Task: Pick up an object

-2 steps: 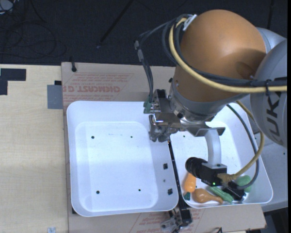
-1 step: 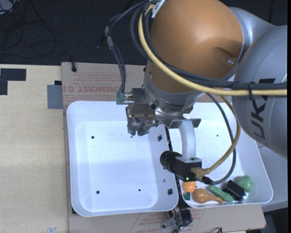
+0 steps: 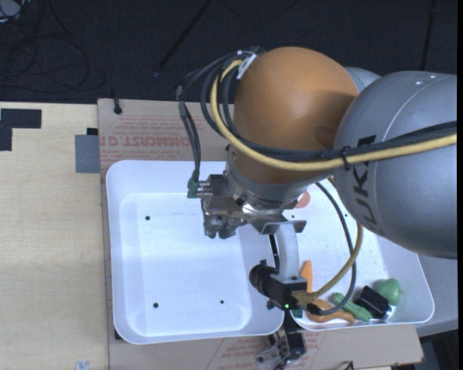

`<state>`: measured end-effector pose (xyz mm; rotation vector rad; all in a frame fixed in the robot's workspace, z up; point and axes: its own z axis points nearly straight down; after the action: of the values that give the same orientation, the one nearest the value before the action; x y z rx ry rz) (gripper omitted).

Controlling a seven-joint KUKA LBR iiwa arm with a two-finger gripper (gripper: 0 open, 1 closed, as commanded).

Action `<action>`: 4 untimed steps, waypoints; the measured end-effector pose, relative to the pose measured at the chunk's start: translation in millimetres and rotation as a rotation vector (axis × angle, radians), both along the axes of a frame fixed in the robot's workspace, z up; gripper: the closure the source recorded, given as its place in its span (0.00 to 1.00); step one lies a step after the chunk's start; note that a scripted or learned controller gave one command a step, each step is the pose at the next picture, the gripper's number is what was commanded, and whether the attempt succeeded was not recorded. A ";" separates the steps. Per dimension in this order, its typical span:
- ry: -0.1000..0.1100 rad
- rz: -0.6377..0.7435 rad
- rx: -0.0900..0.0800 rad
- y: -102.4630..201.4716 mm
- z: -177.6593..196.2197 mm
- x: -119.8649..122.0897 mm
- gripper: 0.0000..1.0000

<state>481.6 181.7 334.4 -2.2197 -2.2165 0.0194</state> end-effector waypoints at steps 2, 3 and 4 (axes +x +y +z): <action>-0.021 -0.003 0.005 -109.4 71.6 44.9 1.00; -0.007 -0.001 0.005 -126.8 62.8 -7.5 1.00; -0.009 0.008 0.006 -65.0 63.1 -6.1 1.00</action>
<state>475.4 116.7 397.6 -2.2124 -2.2269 0.0034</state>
